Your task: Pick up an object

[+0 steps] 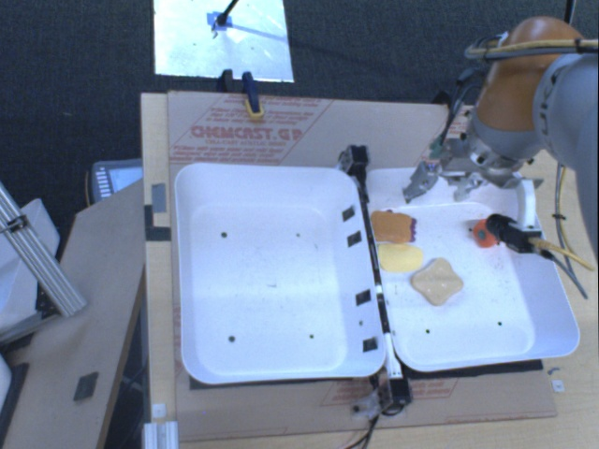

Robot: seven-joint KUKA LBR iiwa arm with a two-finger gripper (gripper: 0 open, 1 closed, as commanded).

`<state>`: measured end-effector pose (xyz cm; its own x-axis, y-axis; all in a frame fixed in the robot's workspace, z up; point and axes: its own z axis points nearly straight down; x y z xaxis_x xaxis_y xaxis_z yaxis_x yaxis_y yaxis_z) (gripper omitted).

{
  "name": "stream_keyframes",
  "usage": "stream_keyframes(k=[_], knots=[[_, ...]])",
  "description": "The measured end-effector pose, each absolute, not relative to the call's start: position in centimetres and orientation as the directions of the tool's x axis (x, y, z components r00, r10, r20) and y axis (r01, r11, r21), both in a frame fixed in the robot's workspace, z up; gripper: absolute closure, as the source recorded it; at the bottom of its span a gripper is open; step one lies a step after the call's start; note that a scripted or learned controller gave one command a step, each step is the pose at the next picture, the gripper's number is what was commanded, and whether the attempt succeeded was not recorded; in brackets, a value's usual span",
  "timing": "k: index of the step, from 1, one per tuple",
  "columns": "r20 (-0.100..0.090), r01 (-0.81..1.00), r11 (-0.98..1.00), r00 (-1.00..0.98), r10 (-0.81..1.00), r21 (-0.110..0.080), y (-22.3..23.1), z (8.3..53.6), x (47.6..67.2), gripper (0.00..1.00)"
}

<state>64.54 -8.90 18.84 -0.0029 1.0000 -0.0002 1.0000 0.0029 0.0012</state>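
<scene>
cardboard sheet [384, 129]: red print "chemcast", rest unclear.

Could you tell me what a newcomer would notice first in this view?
The grey arm with its orange band reaches in from the right, its gripper open above the far end of the right bin. Nearer the camera, by that bin's left wall, three items cluster: an orange piece, a yellow disc and a tan pillow-shaped piece.

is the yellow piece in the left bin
No, the yellow piece lies in the right bin, between the orange piece and the beige piece.
</scene>
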Motion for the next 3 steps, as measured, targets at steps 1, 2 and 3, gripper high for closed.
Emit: stream_keyframes(k=[1,2,3], knots=[[0.003,1.0,0.009,-0.009,1.0,-0.003,-2.2,18.4,59.0,0.0],[0.0,1.0,0.004,-0.004,1.0,0.004,-2.7,19.6,59.4,1.0],[0.003,1.0,0.01,-0.01,1.0,0.016,1.8,32.4,59.1,1.0]])
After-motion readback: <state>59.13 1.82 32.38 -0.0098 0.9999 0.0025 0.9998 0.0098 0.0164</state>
